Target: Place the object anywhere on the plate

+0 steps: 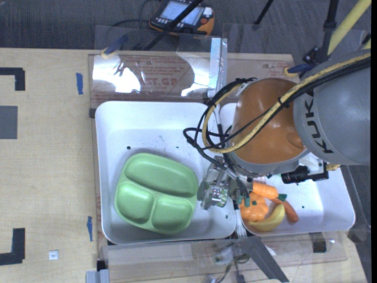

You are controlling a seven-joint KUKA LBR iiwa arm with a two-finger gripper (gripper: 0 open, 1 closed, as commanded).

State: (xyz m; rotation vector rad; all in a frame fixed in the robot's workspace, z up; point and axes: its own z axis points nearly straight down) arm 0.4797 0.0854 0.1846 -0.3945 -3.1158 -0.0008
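Two carrots beside hand

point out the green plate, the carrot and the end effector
green plate (154,192), camera view, on the ridge between its compartments
carrot (264,190), camera view, middle of its orange body
end effector (215,195), camera view, midway between its fingertips

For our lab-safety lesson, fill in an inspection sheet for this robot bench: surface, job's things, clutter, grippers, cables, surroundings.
Surface: two white bins side by side, left bin and right bin, on a wooden bench.
Job's things: green divided plate in the left bin; toy carrot and banana among play food in the right bin.
Clutter: nothing seen.
Grippers: gripper low over the left bin's right edge, beside the plate.
Cables: black and yellow cables looped along the arm.
Surroundings: handheld controller on the floor; tripod legs.
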